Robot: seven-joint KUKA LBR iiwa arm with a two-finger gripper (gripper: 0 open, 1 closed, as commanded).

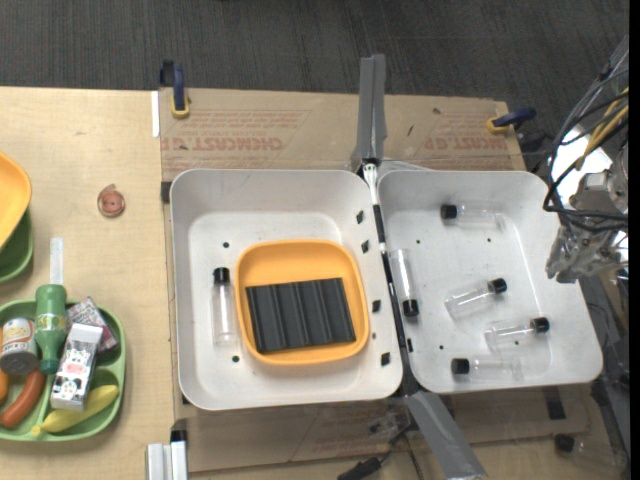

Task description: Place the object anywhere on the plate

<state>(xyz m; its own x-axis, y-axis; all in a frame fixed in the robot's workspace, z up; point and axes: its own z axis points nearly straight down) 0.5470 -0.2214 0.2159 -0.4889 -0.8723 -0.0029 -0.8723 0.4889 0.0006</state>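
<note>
looking down at the orange plate (pixel 300 264) in the left bin (pixel 190 268), nothing rests on it yet, just its dark ridged insert (pixel 300 313). one clear tube (pixel 222 303) with a black cap lies just left of the plate, on the bin floor and off the plate. right of the plate, across the divider, the right bin (pixel 560 368) has more capped tubes (pixel 478 296) scattered about, one (pixel 403 283) close against the divider. far right of the plate, beyond the right bin's edge, the gripper (pixel 578 258) hangs among cables, and whether it's open or closed i can't tell. by my read, the placing hasn't begun: a pick, a carry and a drop all remain.
</note>
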